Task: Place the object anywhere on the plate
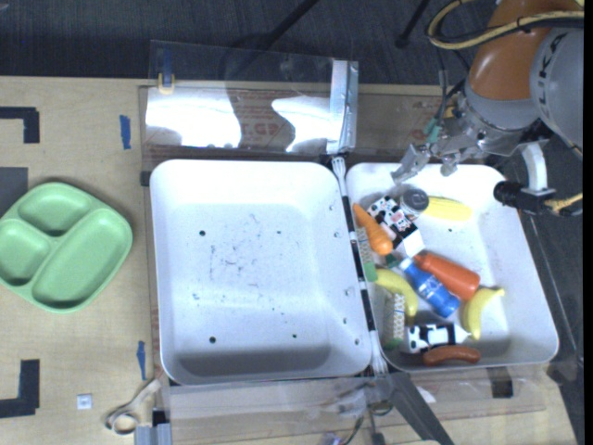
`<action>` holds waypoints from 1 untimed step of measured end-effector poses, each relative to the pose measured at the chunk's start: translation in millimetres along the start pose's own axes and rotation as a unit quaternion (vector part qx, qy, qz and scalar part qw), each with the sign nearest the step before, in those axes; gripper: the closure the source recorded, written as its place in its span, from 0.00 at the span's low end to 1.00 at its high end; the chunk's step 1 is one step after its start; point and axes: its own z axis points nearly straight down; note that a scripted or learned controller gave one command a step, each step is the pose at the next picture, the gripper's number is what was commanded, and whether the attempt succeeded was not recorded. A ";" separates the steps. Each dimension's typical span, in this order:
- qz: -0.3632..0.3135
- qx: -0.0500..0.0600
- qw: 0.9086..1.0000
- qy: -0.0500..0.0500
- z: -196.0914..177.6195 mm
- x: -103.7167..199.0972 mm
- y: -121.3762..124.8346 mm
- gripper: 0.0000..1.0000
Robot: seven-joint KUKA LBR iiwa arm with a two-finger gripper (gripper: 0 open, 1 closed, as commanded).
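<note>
A green divided plate point(65, 246) lies on the wooden bench at the far left, outside the bins. The right bin point(533, 295) holds a heap of toy foods: a yellow lemon-like piece point(448, 210), an orange carrot point(375, 231), a black-and-white spotted piece point(395, 217), a blue bottle point(432, 291), an orange-red piece point(450, 270) and a banana point(481, 307). My gripper point(429, 164) hangs over the back edge of the right bin, just above the heap. Its fingers stand apart with nothing between them.
The left bin point(250, 258) sits between the plate and the right bin. A clear plastic sheet point(250, 109) stands behind the left bin. A second spotted piece point(428, 336) and a red sausage point(450, 353) lie at the right bin's front.
</note>
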 end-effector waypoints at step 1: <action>-0.009 0.002 1.000 0.001 32.9 -27.6 -6.2 0.00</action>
